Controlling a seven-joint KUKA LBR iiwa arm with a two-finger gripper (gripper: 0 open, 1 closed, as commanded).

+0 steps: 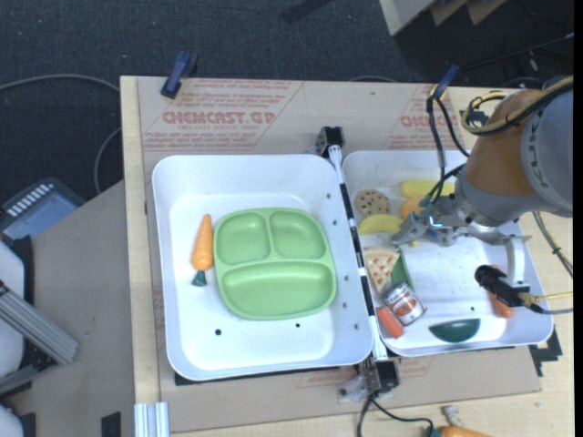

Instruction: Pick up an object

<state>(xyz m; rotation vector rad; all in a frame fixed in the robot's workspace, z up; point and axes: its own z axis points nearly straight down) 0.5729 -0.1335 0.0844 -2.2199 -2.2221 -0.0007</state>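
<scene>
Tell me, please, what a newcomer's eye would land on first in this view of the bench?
Probably the green divided plate in the middle of the left bin, with a toy carrot lying beside its left edge. Next comes the grey and orange arm reaching in over the right bin, where small toy foods cluster along the left side, among them a cookie and a pizza slice.

We see open floor mid right bin [455, 276]; toys crowd its left side, arm [510, 167] overhangs top. Left bin [182, 244]: plate [273, 264] fills centre.

Arm [519, 167] bent low, claw [414, 230] pointing left.
</scene>
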